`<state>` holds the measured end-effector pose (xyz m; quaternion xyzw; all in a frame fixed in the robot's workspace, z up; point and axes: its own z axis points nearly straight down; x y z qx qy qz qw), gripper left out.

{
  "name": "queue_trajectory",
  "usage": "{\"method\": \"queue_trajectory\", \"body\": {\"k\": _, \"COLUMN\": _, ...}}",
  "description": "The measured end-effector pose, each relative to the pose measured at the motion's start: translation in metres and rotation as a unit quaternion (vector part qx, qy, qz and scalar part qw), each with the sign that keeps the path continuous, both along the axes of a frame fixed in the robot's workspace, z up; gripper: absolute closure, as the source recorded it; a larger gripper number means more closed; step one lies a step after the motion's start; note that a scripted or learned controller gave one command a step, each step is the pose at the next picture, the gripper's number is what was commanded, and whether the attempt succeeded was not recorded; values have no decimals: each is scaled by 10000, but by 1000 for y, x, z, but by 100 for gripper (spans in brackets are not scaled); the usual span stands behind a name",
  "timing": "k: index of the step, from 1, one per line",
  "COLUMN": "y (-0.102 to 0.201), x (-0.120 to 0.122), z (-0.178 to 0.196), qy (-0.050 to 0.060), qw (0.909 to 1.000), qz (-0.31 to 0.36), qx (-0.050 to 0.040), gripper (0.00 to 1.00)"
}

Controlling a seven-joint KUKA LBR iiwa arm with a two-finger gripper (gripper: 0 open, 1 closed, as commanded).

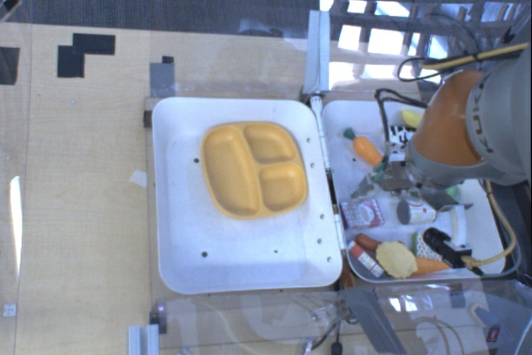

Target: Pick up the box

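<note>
A small pink-and-white box (363, 214) lies flat in the right bin (334, 119), near its left wall. My gripper (384, 177) hangs low over that bin, just above and to the right of the box, and nothing is visibly held in it. The grey arm with its orange band (445, 133) covers the bin's right half and hides what lies beneath it.
An orange carrot (366, 150) lies behind the gripper. At the bin's front are a yellow lumpy food (397, 259), a red piece (364, 244) and a small white packet (371, 264). A grey cylinder (413, 212) lies right of the box. The left bin (174, 204) holds a yellow divided plate (253, 169).
</note>
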<state>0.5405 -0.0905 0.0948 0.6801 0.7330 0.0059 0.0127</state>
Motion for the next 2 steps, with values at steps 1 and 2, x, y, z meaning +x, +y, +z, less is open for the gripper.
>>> {"method": "queue_trajectory", "body": {"k": 1, "y": 2, "x": -16, "z": 0, "qy": -19, "qw": 9995, "qz": -320, "qx": 21, "gripper": 0}}
{"method": "queue_trajectory", "body": {"k": 2, "y": 4, "x": -39, "z": 0, "qy": -36, "qw": 10000, "qz": -67, "qx": 24, "gripper": 0}}
